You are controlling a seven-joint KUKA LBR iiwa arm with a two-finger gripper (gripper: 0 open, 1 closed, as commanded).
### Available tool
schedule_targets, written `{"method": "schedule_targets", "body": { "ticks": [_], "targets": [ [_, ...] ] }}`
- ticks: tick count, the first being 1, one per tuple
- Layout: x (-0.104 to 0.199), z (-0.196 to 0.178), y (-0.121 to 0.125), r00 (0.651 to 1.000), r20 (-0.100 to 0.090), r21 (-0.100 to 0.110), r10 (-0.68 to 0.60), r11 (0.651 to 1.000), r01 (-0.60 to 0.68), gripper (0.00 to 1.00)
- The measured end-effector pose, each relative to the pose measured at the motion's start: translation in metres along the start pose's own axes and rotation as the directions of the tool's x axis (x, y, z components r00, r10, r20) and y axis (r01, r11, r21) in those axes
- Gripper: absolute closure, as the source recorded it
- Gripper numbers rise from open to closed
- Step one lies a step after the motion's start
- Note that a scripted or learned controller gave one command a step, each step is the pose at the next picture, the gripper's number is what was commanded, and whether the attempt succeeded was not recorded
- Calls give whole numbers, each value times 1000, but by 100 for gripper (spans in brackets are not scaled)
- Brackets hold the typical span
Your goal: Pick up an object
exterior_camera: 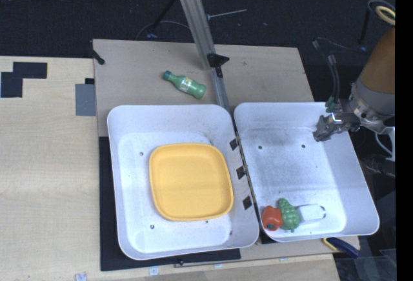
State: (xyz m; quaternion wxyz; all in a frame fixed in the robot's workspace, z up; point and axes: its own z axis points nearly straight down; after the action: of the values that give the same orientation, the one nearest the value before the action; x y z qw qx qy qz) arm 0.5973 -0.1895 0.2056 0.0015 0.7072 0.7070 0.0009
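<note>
In the right bin (290, 157), near its front edge, lie a red tomato-like piece (271, 217), a green bumpy piece (289, 215) touching it, and a small white object (312, 212) just to their right. My gripper (324, 127) hangs at the bin's far right rim, well behind those objects, with nothing visibly between its fingers. The grey arm with its orange band (381, 70) comes in from the right.
A yellow square plate (190, 180) lies in the left bin (129, 144). A green bottle (185, 84) rests on the bench behind the left bin. A slanted metal rail (200, 21) stands behind the gap between the bins.
</note>
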Motion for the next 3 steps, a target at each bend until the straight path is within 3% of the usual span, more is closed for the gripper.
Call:
{"method": "schedule_targets", "body": {
  "ticks": [1, 3],
  "targets": [
    [1, -42, 1, 1000, 0, 1, 0, 1000, 0, 100],
    [100, -31, 11, 1000, -2, 4, -3, 1000, 3, 100]
  ]
}}
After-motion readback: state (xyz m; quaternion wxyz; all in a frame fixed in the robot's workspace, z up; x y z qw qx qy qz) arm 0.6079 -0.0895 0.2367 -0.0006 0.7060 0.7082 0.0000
